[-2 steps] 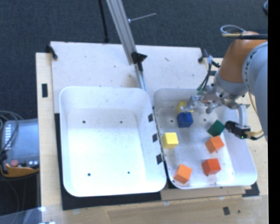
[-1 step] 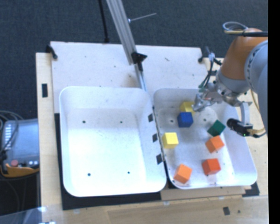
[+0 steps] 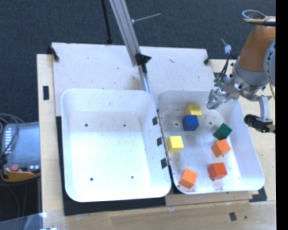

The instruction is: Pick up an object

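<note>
No readable text or labels anywhere

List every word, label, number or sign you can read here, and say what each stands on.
None can be read.
The blocks in the right bin carry plain faces with no print.
The grey device at the left edge has small controls, too blurred to read.
The arm shows no legible marking.

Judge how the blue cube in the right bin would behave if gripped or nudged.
The blue cube looks rigid with flat faces, so it would probably slide, not roll. It appears to touch the yellow cube behind it, so a push from the front may move both. It seems small and likely light; its sides should suit the end effector.
</note>
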### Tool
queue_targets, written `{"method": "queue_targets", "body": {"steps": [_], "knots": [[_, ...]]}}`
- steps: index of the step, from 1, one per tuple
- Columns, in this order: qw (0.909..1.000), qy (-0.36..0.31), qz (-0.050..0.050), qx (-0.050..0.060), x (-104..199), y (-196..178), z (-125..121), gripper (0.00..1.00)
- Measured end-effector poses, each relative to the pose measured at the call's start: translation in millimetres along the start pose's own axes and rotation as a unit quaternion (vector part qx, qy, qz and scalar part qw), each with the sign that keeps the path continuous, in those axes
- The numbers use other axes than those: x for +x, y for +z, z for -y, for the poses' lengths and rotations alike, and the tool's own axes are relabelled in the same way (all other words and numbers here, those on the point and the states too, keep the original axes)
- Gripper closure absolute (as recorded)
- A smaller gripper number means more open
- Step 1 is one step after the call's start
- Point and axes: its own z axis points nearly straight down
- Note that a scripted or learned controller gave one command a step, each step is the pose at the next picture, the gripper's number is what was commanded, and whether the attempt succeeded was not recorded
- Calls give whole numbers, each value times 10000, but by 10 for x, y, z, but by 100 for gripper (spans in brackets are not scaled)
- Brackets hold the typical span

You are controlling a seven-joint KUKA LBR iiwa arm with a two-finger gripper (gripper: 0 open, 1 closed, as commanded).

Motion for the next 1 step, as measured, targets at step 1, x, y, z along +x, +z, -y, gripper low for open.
{"method": "queue_targets", "body": {"steps": [1], "knots": [[10000,-28,-2,-3,-14,-448,-17,100]]}}
